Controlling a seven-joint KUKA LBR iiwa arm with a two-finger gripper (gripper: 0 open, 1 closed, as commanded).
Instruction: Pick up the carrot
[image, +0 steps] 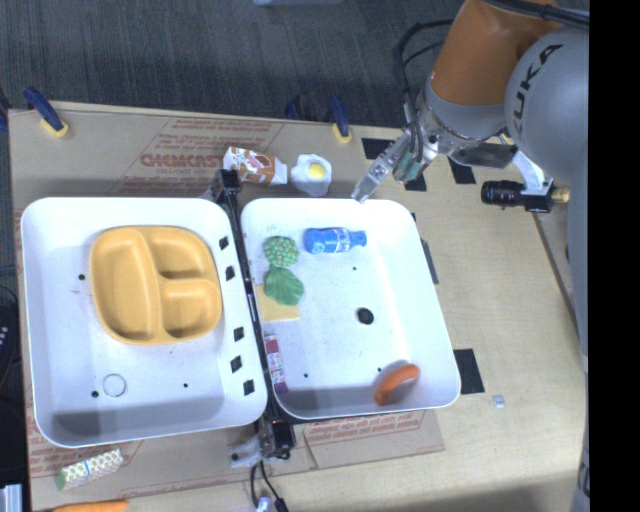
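The carrot (398, 380), a short orange piece, lies in the front right corner of the right bin (420, 300), against its wall. My gripper (388, 176) hangs over the back rim of that bin, far behind the carrot and just right of a blue bottle (333, 240). Its two fingers stand apart with nothing between them, so it is open.
The right bin also holds a green broccoli (280, 250), a leafy green piece (285, 287), a yellow slice (281, 310) and a small black disc (365, 317). A yellow divided plate (155, 282) lies in the left bin (40, 300). A small carton (250, 165) and a white-and-yellow egg (312, 173) sit behind the bins.
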